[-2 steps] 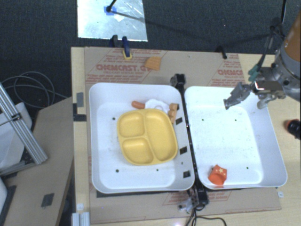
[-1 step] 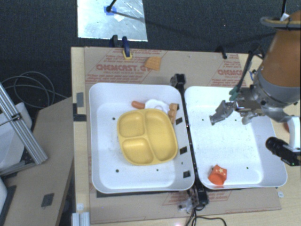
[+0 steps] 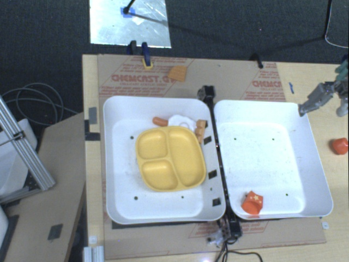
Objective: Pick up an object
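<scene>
A yellow three-compartment plate [image 3: 169, 158] lies in the left bin [image 3: 117, 201]. Behind it sit a small orange sausage-shaped piece [image 3: 160, 121], a white cup-like object [image 3: 182, 123] and a tan block [image 3: 200, 127] near the divider. An orange crumpled object [image 3: 252, 202] rests at the front of the right bin [image 3: 316, 190]. The gripper [image 3: 312, 103] hangs at the far right edge of the view, above the right bin's back right corner, well away from every object. Nothing shows between its fingers.
A tan sponge-like piece [image 3: 178, 73] lies on the cardboard behind the left bin. A red object [image 3: 340, 145] sits on the bench right of the right bin. Black clips [image 3: 206, 93] join the bins at the middle.
</scene>
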`<state>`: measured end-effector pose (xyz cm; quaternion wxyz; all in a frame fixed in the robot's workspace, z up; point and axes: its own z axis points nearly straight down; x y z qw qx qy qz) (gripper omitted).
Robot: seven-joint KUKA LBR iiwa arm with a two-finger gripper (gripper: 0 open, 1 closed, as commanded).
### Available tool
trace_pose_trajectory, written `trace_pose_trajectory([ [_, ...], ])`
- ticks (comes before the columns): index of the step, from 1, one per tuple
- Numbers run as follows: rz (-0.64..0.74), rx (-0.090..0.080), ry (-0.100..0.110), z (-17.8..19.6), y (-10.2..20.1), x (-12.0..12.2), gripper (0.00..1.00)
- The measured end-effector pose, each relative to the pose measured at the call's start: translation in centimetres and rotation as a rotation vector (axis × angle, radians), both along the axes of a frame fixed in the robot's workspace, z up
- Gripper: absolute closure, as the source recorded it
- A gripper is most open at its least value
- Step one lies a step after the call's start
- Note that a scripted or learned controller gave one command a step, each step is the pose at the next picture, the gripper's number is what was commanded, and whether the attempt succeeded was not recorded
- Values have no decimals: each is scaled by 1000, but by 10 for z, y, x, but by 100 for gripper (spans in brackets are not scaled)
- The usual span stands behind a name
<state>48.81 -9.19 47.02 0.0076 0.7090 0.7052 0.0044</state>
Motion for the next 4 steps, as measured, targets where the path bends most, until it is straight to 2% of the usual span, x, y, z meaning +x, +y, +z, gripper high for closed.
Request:
trace_pose_trajectory([
  [1, -2, 3, 21, -83, -103, -3, 0],
  [2, 9, 3, 14, -79, -98, -1, 0],
  [3, 16, 8, 22, -164, -32, 4, 0],
  [4, -1, 0, 14, -163, -118, -2, 0],
])
